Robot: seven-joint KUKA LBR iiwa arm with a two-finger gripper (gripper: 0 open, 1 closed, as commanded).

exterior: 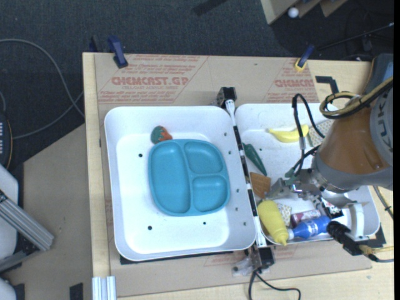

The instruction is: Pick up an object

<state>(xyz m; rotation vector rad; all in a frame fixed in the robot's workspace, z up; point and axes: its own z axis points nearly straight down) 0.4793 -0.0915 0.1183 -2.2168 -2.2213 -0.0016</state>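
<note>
A blue divided plate (188,176) fills the left bin (128,230). In the right bin, the gripper (289,188) hangs over clutter; finger spread cannot be told. At its seven o'clock lies a yellow bottle (273,221), partly hidden.

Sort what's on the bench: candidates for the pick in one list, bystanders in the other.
For the pick, in the right bin under the gripper:
yellow bottle
banana
green tool
blue bottle

Lying about:
blue divided plate in the left bin
small orange-green item
blue clamps
</note>
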